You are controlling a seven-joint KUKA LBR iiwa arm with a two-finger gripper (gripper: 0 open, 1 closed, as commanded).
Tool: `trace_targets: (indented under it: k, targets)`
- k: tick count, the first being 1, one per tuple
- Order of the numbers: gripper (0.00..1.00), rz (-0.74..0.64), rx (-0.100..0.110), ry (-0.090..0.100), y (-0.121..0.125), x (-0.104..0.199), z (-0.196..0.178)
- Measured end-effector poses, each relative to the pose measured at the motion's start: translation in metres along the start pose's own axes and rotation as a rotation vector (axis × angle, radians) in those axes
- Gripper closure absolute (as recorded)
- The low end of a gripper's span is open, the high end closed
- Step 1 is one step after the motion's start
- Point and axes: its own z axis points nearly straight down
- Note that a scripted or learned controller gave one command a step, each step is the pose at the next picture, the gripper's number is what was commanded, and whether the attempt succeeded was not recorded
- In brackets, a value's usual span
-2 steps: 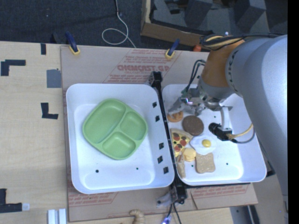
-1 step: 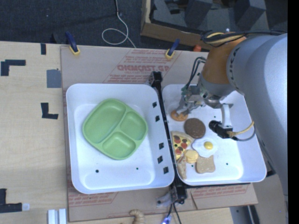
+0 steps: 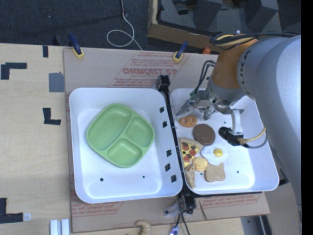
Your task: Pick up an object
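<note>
Currently the gripper (image 3: 191, 112) is hovering in the right bin (image 3: 259, 180), just at twelve o'clock of the small brown cookie (image 3: 188, 121); I cannot tell its grip state. Descending straight, centred on the cookie and avoiding the burger patty (image 3: 203, 134) at four o'clock, is probably the wisest approach.

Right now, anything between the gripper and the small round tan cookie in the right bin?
Nothing visible. The gripper sits just above the small round tan cookie, with bare white bin floor between. The brown round patty lies beside the cookie, off that line.
</note>
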Motion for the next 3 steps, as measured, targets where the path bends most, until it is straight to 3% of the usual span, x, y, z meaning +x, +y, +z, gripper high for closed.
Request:
trace_targets:
  k: [1,3]
  targets:
    - [0.00,0.000,0.009,-0.003,-0.059,-0.001,0.013]
    - [0.00,-0.004,0.005,-0.003,0.035,-0.008,0.015]
